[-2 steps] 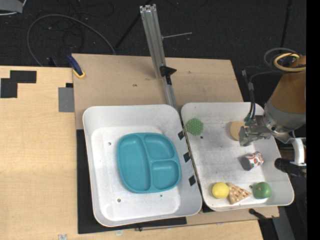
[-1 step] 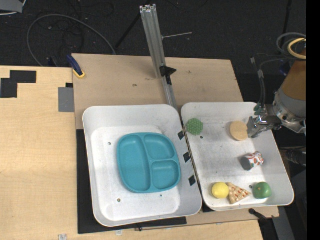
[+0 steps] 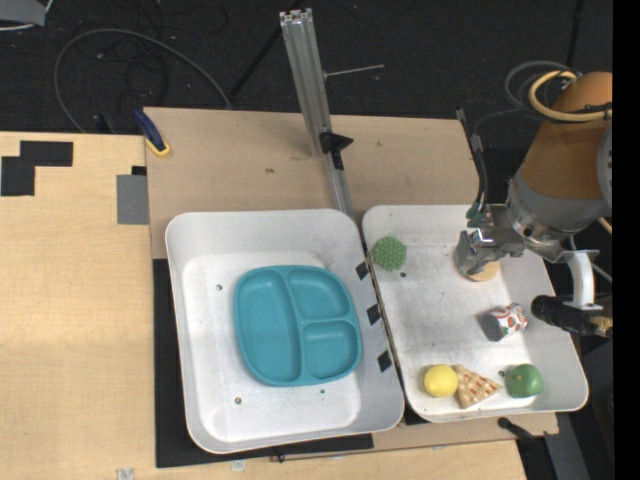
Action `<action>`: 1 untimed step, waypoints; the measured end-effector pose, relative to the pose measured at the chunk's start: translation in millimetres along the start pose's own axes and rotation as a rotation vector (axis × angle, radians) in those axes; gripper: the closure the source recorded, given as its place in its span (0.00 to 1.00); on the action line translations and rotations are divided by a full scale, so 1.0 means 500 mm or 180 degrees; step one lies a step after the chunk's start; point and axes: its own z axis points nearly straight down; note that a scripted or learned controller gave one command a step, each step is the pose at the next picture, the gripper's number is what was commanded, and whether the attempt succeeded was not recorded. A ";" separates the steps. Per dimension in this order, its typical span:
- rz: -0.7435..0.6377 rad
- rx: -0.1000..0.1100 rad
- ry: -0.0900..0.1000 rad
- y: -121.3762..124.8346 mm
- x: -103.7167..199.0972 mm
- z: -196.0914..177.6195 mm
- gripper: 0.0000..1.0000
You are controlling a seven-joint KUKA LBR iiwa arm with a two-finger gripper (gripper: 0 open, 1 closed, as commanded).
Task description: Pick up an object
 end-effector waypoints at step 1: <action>0.0004 0.0004 -0.0002 0.005 0.102 0.022 1.00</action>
